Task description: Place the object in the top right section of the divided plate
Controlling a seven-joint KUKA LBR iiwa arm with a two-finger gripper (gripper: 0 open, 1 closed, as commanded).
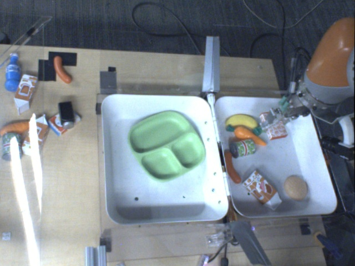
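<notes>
The green divided plate lies in the left bin, with one large section at its upper left and two smaller ones at its lower right. My gripper hangs over the back of the right bin, just above a small red-and-white carton. Beside it to the left lie a yellow banana, an orange carrot and a small green can. Whether anything is in the gripper is unclear.
Further forward in the right bin lie a red sausage, a second carton and a round brown bun. Loose toy items, including a blue bottle, sit on the bench at far left. A metal divider separates the bins.
</notes>
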